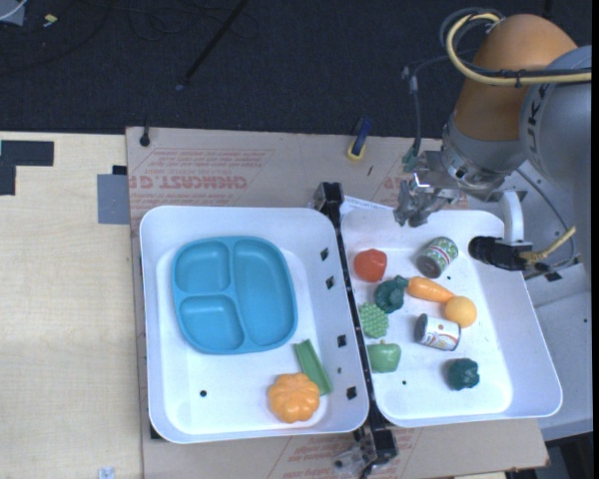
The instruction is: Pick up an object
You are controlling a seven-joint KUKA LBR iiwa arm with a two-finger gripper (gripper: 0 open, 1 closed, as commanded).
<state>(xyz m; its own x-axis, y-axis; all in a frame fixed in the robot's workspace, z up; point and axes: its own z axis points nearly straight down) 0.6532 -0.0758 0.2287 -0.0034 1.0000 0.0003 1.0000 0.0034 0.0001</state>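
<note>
Just below the gripper [415,211] lies a can [437,256].

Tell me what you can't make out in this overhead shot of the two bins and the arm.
- Pincer, camera view: small and dark against the bin's back wall, so whether it is open or shut cannot be told.
- Labels on the two cans: too small to read.
- Dark green object near the right bin's front: too blurry to identify.
- Arm: cut off by the right edge.
</note>
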